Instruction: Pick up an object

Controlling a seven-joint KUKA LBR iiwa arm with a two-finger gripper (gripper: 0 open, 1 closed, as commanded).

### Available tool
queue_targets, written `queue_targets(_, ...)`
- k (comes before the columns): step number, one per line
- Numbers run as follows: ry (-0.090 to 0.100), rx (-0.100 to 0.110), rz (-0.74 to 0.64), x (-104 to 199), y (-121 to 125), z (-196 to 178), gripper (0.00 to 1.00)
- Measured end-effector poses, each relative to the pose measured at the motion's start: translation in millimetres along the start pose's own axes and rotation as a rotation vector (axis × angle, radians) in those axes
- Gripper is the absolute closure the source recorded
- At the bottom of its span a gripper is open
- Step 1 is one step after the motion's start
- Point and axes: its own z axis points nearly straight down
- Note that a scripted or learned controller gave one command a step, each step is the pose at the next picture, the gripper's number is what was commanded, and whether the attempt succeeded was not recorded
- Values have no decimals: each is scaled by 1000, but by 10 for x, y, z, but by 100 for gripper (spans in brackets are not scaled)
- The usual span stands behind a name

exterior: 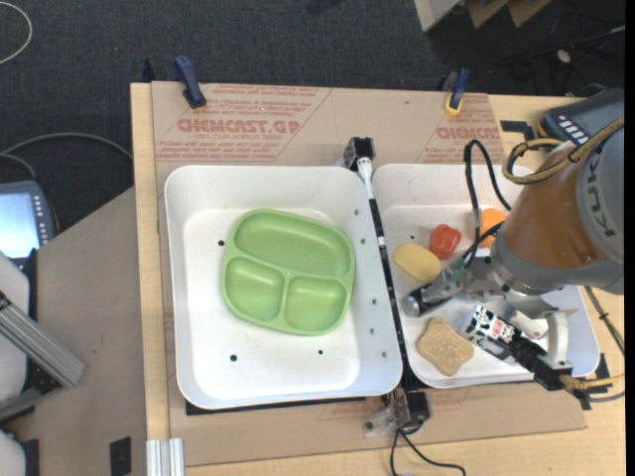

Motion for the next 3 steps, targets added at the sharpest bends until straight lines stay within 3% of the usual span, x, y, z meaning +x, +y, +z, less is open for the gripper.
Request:
queue_targets(1, 14, 18, -10, -74, 553, 87, 0)
queue_targets(2, 20, 41, -6, 8, -56, 122, 0)
queue_targets(3, 17, 36, -6, 0, -30, 21, 100)
